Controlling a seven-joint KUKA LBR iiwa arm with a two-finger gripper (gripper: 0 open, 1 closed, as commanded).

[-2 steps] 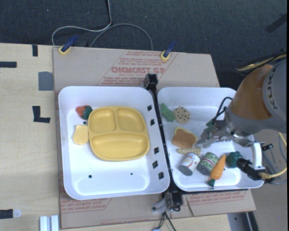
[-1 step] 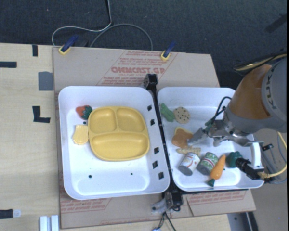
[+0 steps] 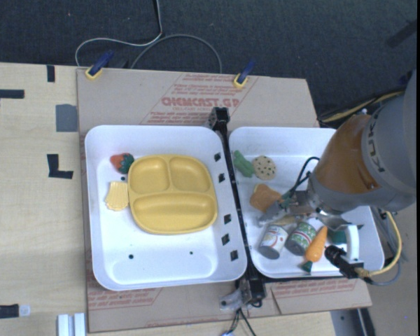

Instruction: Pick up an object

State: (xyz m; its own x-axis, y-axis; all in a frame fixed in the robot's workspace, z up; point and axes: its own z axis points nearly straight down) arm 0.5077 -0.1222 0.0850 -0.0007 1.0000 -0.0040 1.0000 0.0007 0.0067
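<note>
My pincer hangs low in the right bin; whether it is clenched or released I cannot tell. Just below it lie two small cans and a carrot. An orange piece sits just left; a cookie lies above-left.

Red "CHEMCAST GP" print on the cardboard sheet.

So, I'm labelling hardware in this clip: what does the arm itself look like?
The arm is a thick, rounded grey cylinder with a broad orange band above the wrist. Below the band sits darker metal gripper hardware, with a thin black cable looping beside it. I see no markings on it.
</note>
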